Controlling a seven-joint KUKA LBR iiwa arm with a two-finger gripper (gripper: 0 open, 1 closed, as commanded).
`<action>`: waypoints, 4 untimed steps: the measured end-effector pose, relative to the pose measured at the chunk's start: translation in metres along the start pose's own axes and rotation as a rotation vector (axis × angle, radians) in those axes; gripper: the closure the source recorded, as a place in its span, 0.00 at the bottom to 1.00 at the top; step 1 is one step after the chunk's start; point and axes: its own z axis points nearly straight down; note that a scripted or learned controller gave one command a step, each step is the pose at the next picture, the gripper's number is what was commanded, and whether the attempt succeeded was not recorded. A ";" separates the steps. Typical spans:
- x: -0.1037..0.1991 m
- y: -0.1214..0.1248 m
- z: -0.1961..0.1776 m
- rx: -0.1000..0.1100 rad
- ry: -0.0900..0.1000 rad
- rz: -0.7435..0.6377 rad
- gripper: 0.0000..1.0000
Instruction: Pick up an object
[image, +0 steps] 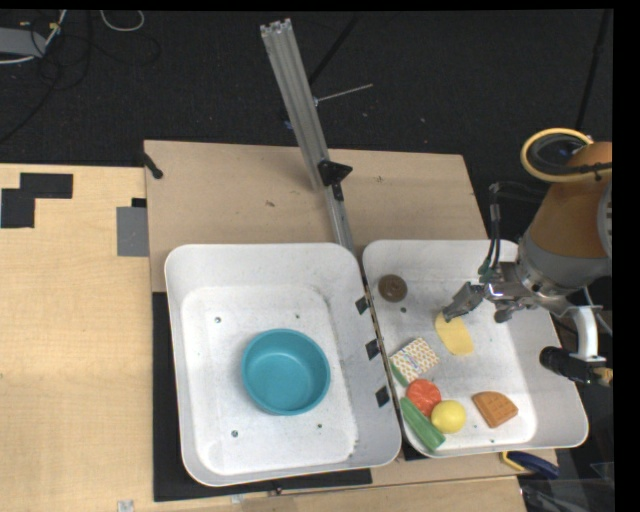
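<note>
Hovering end effector (478, 305) spread wide above yellow block (455, 336) | right bin (560, 425) centre open | 5 items crowd front edge

Smooth teal plastic bowl (286, 371) with a soft sheen, matt white plastic bins (190, 300), pale wood-grain bench top (70, 300), ribbed bare metal rail (300, 100), glossy yellow ball (448, 416), rough brown bread-like piece (494, 408)

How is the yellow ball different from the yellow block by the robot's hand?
The yellow ball is round and a brighter yellow; the yellow block is flat-sided and paler. The ball sits near the right bin's front edge, touching the red piece; the block lies mid-bin, just beside the tool. Both are small, yellow and in that bin.
</note>
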 end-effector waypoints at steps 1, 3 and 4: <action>0.007 -0.009 0.053 0.000 0.000 0.000 0.00; 0.006 -0.011 -0.021 -0.010 -0.002 0.001 1.00; 0.007 -0.007 -0.084 -0.010 -0.002 0.000 1.00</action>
